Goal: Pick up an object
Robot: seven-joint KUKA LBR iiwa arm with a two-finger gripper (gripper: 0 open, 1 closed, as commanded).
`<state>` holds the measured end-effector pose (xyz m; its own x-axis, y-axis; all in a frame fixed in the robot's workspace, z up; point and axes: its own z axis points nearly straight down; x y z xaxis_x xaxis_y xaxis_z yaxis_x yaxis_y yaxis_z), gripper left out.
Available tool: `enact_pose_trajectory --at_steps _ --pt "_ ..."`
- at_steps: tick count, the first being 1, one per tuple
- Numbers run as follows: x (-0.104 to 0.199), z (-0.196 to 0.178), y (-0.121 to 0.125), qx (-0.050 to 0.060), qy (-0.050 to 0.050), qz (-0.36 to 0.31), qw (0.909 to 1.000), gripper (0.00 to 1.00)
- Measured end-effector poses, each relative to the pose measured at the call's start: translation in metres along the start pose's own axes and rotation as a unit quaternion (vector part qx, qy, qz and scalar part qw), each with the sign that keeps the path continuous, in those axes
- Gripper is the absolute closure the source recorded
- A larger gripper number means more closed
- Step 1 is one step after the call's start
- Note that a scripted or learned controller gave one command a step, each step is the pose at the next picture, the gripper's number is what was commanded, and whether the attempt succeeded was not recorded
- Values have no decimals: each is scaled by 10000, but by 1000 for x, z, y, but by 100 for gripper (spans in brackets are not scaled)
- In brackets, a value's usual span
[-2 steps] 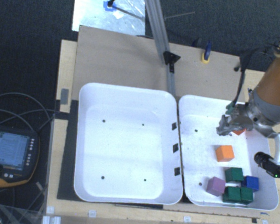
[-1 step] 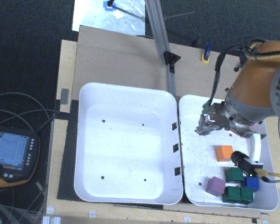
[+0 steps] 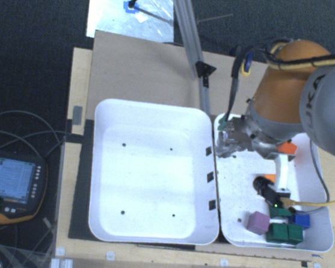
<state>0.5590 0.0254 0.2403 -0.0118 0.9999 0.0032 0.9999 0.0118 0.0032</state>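
arm [image 3: 283,78] in from the right, orange band up top, wrist bent down over the right bin [image 3: 240,182]. the gripper [image 3: 226,141] sits low at that bin's far left corner, tight against the wall it shares with the left bin [image 3: 144,176]. how wide the gripper is set, can't tell from this angle; it's a blur of grey metal, and nothing can be made out in its grasp.

the pickable things are down the other end. a purple block [image 3: 258,222] lies near the right bin's near edge, a little in from the wall. a dark green block [image 3: 277,234] is just beside it, closer to the near right corner, hard against the near rim. a blue block [image 3: 300,220] is just behind the green one, and whether they touch is hard to tell. all three are well apart from the gripper. a small orange piece [image 3: 287,149] shows under the wrist, toward the bin's far right; what it is, unclear.

off the bench [image 3: 145,67], at the left, a teach pendant [image 3: 6,188] lies with its screen lit.
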Motion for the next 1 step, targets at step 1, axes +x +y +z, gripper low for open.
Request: enact_pose_trajectory --at_steps 1 --pt "54 9 -11 11 -1 3 10000 100"
